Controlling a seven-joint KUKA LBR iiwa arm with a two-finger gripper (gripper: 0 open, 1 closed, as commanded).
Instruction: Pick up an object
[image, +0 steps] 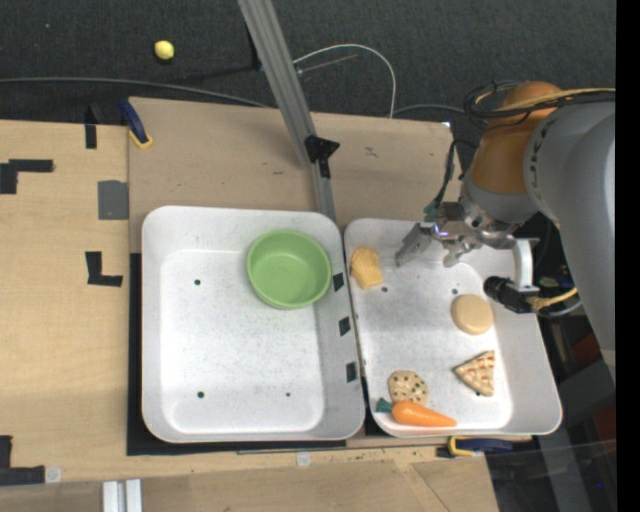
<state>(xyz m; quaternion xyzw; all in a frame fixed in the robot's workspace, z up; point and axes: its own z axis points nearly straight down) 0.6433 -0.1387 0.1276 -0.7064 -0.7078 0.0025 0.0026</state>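
My gripper (432, 250) hangs over the far part of the right bin (530, 400), its two grey fingers spread open with nothing between them. A yellow corn-like piece (366, 268) lies at the bin's far left, just left of the fingers. A round beige bun (472, 314) sits below and right of the gripper. Nearer the front lie a pizza slice (477, 373), a cookie (406, 386) and an orange carrot (424, 415).
A green bowl (289, 268) sits at the far right of the left bin (170, 330). A slanted metal pole (290, 100) rises behind the bins. Cables run along the bench's back edge. A small yellow ball (164, 49) lies on the dark floor beyond.
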